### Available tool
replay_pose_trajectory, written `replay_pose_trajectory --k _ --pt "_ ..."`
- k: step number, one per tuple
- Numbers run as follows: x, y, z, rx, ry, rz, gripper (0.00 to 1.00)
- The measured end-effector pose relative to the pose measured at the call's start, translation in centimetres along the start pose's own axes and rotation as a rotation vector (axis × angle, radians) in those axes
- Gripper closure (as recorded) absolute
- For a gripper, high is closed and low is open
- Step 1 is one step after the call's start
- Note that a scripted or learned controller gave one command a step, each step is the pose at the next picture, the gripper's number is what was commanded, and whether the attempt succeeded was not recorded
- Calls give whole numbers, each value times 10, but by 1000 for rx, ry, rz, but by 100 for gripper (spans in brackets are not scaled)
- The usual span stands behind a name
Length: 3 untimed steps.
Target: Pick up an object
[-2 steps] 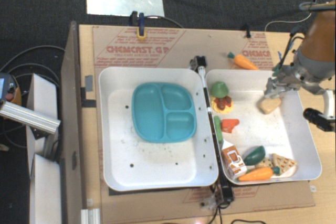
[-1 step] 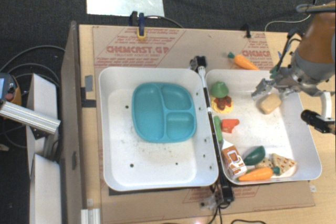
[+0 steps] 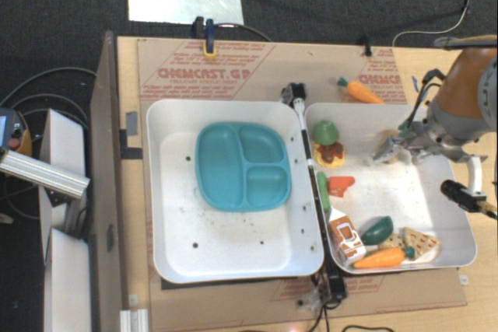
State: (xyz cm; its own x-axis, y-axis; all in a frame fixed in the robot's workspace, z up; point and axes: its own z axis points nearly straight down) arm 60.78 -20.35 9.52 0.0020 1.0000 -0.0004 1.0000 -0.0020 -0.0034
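White right bin (image 3: 455,241) holds toy food along its left wall and near edge, all unlifted. End effector (image 3: 391,148) hovers over the bin's far middle; finger state indeterminable. Pick outstanding.

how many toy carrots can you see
2. One carrot lies outside the bins, on the board behind the right bin. The other carrot lies inside that bin at its front edge, among other toys; more could be hidden under the arm.

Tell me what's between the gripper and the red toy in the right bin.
In the camera view, bare white bin floor lies between the gripper and the red toy; nothing sits on that stretch.
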Motion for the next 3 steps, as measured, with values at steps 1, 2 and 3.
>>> replay_pose_trajectory --k 1,2,3 --pt "21 33 10 -8 0 -9 0" --pt "11 35 9 -8 -1 -5 0" --pt "10 31 10 -6 -1 -5 0"
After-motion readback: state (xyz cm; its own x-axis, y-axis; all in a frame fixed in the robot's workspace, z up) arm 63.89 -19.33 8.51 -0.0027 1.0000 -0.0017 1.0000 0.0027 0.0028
